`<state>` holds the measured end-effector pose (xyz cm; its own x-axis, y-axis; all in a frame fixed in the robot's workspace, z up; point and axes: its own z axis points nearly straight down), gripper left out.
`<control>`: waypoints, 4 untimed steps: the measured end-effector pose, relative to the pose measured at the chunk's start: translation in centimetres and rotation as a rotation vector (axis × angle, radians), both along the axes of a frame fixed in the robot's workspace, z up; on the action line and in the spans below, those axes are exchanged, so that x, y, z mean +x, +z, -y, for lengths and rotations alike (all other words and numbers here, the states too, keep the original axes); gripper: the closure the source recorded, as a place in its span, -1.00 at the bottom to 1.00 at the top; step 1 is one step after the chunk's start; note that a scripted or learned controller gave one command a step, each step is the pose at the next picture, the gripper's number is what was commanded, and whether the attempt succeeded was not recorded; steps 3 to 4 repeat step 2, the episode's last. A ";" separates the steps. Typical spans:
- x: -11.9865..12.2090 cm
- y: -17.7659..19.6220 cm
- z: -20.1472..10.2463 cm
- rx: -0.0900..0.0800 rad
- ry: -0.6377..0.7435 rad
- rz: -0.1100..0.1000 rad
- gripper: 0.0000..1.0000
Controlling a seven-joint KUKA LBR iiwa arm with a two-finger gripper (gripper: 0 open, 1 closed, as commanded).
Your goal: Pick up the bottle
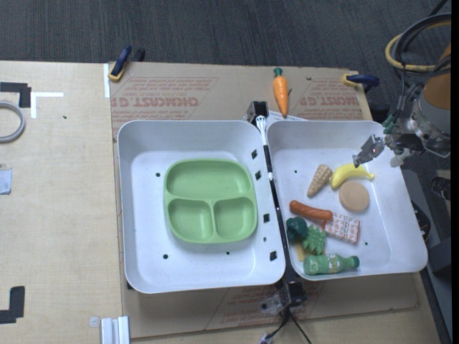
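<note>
1. The green bottle [330, 264] lies on its side at the right bin's [401, 253] near edge; its label is too small to read
2. Broccoli [307, 236], a sausage [311, 210] and a red-printed packet [342, 228] crowd just behind it
3. Gripper [369, 150] hovers above the banana [350, 174] near the far right corner, holding nothing; whether it is open, I cannot tell

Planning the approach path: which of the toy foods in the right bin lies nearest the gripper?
The banana, yellow and curved, just below-left of the gripper. The cone, round bun, sausage and green bottle all lie farther off, the bottle farthest.
</note>
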<state>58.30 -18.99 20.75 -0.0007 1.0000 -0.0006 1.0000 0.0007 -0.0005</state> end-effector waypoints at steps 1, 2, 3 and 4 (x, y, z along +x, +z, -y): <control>0.0 1.0 0.0 -0.001 0.002 0.001 1.00; -10.0 4.2 -4.3 0.000 0.095 0.000 1.00; -10.0 4.2 -4.3 0.000 0.095 0.000 1.00; -10.0 4.2 -4.3 0.000 0.095 0.000 1.00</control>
